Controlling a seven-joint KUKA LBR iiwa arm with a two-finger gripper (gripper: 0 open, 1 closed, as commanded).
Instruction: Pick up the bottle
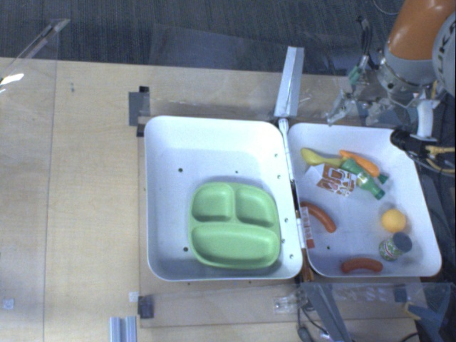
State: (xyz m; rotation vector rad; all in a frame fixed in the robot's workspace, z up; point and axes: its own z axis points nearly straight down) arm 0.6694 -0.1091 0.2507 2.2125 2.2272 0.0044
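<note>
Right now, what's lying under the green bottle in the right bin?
The green bottle lies partly over an orange carrot, beside an orange-and-white packet. Whatever is directly under the bottle is covered.

Single fixed overhead camera, angled down.
It looks from the near side over the tabletop (71, 191), both bins side by side mid-frame, at moderate distance.

The arm (420, 27) enters at upper right, its gripper (354, 100) angled down-left with fingers spread.
</note>
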